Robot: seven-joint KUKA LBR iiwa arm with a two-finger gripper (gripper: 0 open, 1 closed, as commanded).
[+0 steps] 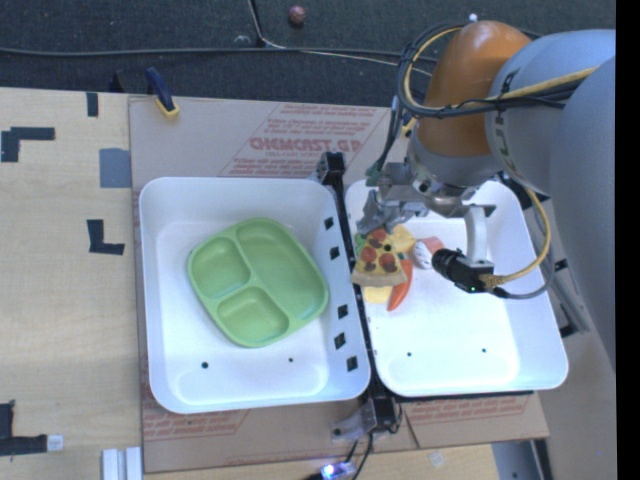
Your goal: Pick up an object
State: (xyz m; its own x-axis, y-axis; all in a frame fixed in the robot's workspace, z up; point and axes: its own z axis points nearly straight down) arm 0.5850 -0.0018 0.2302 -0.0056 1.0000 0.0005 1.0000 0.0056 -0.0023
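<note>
The gripper [385, 223] hangs in the right bin [520, 353] directly above the pizza slice [381, 260], left of the carrot [401, 290].

The arm [560, 98] is cut off by the right and top edges, and it covers the far right corner of the right bin [470, 358]. The gripper [385, 230] sits low over the toy pizza slice [382, 260], so it is not possible to tell if it grips it. An orange-red object [400, 290] lies partly hidden under the slice. The worktop [60, 298] is cut off at the left edge. The red print on the cardboard sheet [230, 133] is too blurred to read fully.
</note>
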